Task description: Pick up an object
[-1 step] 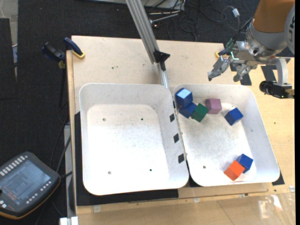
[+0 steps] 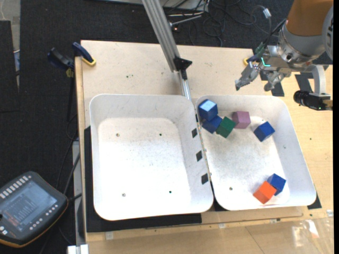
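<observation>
A pale bench (image 2: 137, 67) is sitting on a dark floor strewn with cables, and it is bearing two shallow white bins side by side. The left bin (image 2: 106, 142) is lying speckled with dust, while the right bin (image 2: 296, 157) is holding all the blocks. The grey arm (image 2: 310, 15) with its orange band is reaching in from the far right, and its gripper (image 2: 262, 78) is hanging above the bench just beyond the right bin's far rim, with its fingers spread apart and nothing between them. A slanted metal pole (image 2: 161, 25) is running down from the far side toward the seam between the bins, and a teach pendant (image 2: 26, 208) is resting at the near left, off the bench. Within the right bin, a light blue cube (image 2: 207, 109) is sitting on or against a darker blue block (image 2: 212, 124) at the far left corner, touching a green cube (image 2: 226, 127), with a purple cube (image 2: 241, 118) just beside that. A lone blue cube (image 2: 264, 130) is standing apart to their right (probably the easiest pick, having free sides). At the near right, an orange cube (image 2: 264, 192) is touching another blue cube (image 2: 276, 182). These blocks are looking small, rigid and light, likely smooth-faced, so squeezing across two opposite flat faces, squarely rather than on corners, seems the safest hold.
</observation>
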`<move>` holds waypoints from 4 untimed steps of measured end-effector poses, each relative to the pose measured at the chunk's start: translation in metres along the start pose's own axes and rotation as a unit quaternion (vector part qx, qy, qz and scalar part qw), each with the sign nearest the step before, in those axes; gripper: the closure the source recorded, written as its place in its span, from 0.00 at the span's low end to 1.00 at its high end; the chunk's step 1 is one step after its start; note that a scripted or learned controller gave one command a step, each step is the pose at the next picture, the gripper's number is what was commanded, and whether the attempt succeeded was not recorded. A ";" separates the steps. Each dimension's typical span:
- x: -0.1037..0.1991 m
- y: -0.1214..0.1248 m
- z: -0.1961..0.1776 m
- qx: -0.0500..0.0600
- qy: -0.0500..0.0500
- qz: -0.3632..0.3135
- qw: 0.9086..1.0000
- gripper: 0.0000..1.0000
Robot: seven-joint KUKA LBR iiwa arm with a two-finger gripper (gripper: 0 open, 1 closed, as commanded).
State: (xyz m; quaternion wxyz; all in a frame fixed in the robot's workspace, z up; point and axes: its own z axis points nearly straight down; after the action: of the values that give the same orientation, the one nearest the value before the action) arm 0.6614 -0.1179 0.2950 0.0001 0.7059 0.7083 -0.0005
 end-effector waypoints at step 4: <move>0.006 -0.002 0.143 0.000 -0.001 0.003 1.000 1.00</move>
State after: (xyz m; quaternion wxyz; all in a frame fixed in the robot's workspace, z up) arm 0.6591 -0.1116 0.1517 0.0011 0.7078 0.7064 -0.0013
